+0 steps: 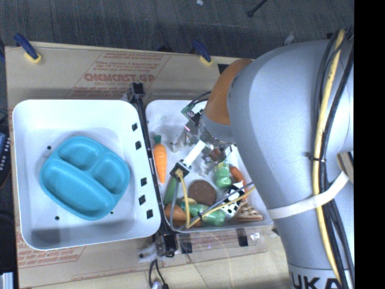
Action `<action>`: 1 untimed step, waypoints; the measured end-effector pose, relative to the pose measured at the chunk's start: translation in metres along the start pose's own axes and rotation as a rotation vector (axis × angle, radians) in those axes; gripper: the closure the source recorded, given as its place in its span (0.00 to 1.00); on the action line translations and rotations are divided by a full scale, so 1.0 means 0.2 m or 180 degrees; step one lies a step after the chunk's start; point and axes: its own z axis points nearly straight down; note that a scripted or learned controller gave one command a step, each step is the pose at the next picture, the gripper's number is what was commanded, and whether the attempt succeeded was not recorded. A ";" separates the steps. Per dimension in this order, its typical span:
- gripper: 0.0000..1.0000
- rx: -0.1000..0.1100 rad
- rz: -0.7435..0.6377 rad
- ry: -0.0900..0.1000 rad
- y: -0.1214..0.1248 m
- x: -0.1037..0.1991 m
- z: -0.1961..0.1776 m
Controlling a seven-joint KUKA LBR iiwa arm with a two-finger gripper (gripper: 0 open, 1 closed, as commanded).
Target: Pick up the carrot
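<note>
Your pincer (191, 138) hangs low over the right bin (157, 112), beneath the big grey arm (283, 131), and you cannot tell how it is set or whether it touches anything, since the wrist hides it. You'll find the carrot (160, 162) just left of it, lying along that bin's left wall, apart from the toy clutter (212, 201). Left bin (24, 161) holds a blue divided plate (85, 177).

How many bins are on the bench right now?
2. The left bin holds a blue divided plate; the right bin holds the carrot and other toys, partly hidden under the arm.
</note>
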 end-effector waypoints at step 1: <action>1.00 0.0029 -0.0025 -0.0003 -0.01 0.00 -0.05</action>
